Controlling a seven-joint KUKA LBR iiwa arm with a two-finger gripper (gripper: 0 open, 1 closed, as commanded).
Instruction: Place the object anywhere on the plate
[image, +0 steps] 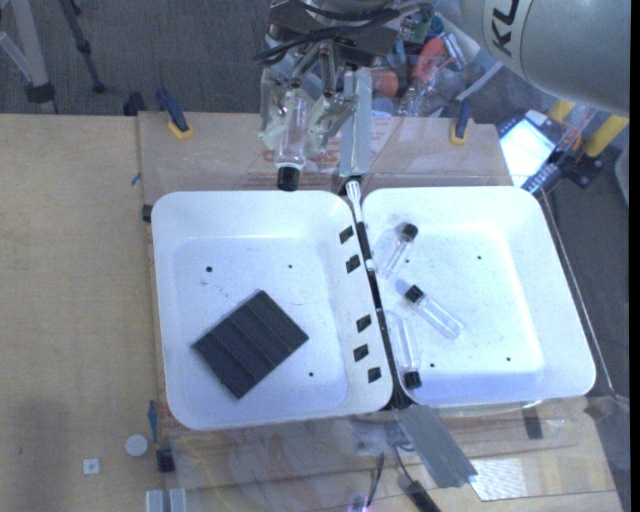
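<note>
A dark grey ribbed square plate lies flat in the left bin, toward its front. My gripper hangs at the top of the camera view, over the back rim of the left bin. It is shut on a clear vial with a black cap, which hangs cap-down between the fingers. The vial is well behind the plate and high above it.
Three more clear vials with black caps lie in the right bin: one at the back left, one in the middle, one along the left wall. Black clips line the ridge between the bins. Blue clamps hold the bench's back edge.
</note>
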